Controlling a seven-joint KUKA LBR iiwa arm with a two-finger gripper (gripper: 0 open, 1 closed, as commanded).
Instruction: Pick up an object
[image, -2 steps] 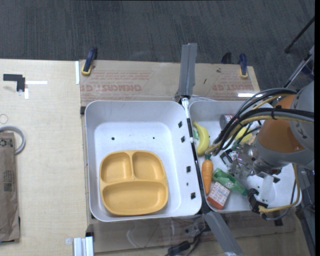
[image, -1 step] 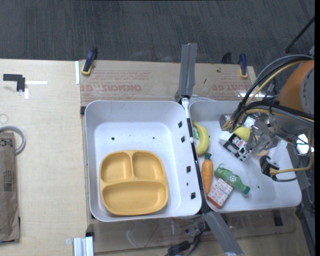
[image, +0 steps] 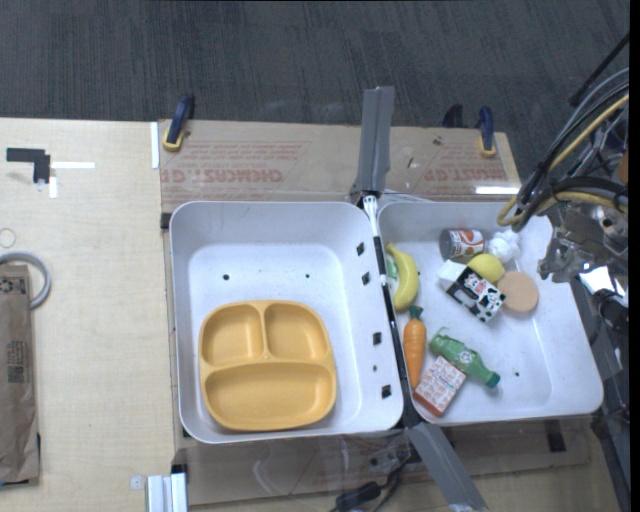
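At the right edge of the right bin (image: 560, 385), the gripper (image: 572, 255) sits among cables and grey arm hardware, above the rim and off to the side of the objects. Whether the jaws stand open or closed cannot be told — they are lost against the arm parts, and nothing is seen between them.

Candidate objects lie in the right bin's left and upper part: a banana (image: 403, 275) along the dividing wall, a carrot (image: 414, 343) below it, a green bottle (image: 464, 358) touching a red-and-white packet (image: 438, 386), a black-and-white carton (image: 476, 293), a lemon (image: 487, 267), a tan disc (image: 519, 293) and a small can (image: 463, 243). The left bin (image: 200, 240) holds a yellow divided plate (image: 268, 363).

Judged procedure: select an object with free space on two opposite sides — the tan disc, nearest the gripper, has bare bin floor to its right and below. Avoid the carton-lemon-can cluster, where neighbours touch. Centre over the target, descend vertically, close across the narrow dimension, then lift straight.
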